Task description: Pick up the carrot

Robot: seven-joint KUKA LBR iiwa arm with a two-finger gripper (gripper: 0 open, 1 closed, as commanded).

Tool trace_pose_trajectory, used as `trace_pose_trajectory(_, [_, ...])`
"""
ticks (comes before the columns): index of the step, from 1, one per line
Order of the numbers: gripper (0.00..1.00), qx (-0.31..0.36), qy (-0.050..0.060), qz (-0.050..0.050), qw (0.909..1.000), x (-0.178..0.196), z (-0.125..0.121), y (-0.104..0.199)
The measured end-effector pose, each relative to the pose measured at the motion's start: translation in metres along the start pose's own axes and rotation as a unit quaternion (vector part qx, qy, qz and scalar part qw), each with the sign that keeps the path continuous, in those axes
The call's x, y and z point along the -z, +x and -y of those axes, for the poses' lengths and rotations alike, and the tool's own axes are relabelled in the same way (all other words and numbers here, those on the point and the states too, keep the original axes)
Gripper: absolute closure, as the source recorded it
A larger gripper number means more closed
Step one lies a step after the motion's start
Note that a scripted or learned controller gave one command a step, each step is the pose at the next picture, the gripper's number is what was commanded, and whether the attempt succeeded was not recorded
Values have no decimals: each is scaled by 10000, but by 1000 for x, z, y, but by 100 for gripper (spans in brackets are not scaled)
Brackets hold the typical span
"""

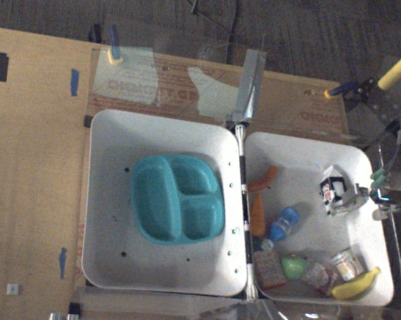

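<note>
The carrot (258, 214) is a short orange piece lying lengthwise against the left wall of the right bin (363, 158). My gripper (334, 191) hangs over the upper right part of that bin, about a hand's width to the right of the carrot and a little further back. Nothing shows in its grasp. The arm reaches in from the right edge.
A reddish-orange stick (264, 178) lies just behind the carrot. A blue bottle (284, 223), a green apple (293, 266), a banana (355, 285) and small packets (268, 268) crowd the bin's front. The left bin (115, 136) holds a teal divided plate (178, 198).
</note>
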State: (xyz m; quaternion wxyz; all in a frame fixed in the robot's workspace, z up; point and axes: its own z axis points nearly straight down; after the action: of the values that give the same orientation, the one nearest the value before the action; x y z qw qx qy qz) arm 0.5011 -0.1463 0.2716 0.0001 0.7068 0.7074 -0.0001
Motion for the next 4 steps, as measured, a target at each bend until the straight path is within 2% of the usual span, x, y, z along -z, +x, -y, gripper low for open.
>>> trace_pose_trajectory(1, [0, -161, 2, -3, 9999, -159, 2, 6])
trace_pose_trajectory(2, [0, -1205, -33, -2, 9927, -184, -13, -11])
trace_pose_trajectory(3, [100, -1230, -58, 29, 9924, -173, -13, -15])
trace_pose_trajectory(4, [100, -1633, 6, 0, 9866, -97, 22, 35])
